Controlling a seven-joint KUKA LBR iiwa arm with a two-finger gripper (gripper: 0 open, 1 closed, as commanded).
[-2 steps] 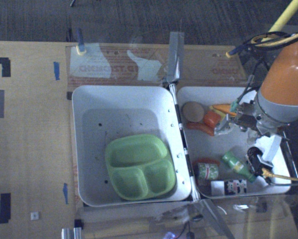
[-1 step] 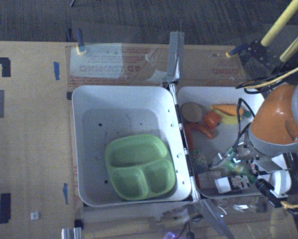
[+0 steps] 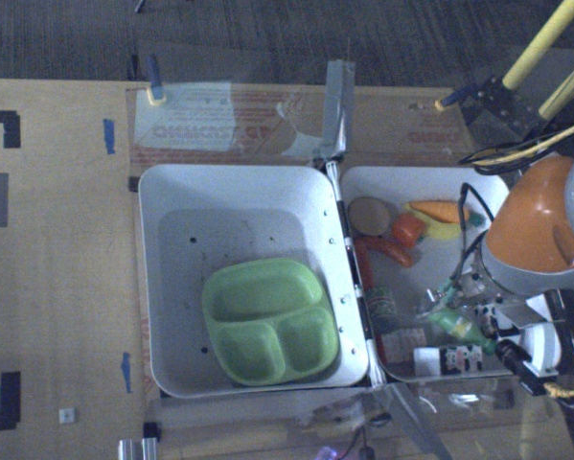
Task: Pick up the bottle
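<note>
A white bottle (image 3: pixel 447 359) with a dark label lies on its side along the front wall of the right bin (image 3: pixel 358 182). My gripper (image 3: pixel 470 307) hangs low over the bin's front right part, just behind the bottle, under the orange band of the arm (image 3: pixel 534 230). A small green, partly clear object (image 3: pixel 449 324) lies right at the gripper's tip, between it and the bottle. The gripper's dark body and cables hide how it meets that object.
The right bin also holds a round brown disc (image 3: pixel 369 216), orange and red toy food (image 3: pixel 408 228), a red stick-like piece (image 3: pixel 368 259) and a dark can (image 3: pixel 381 304). In the left bin (image 3: pixel 172 218) lies a green divided tray (image 3: pixel 267 319).
</note>
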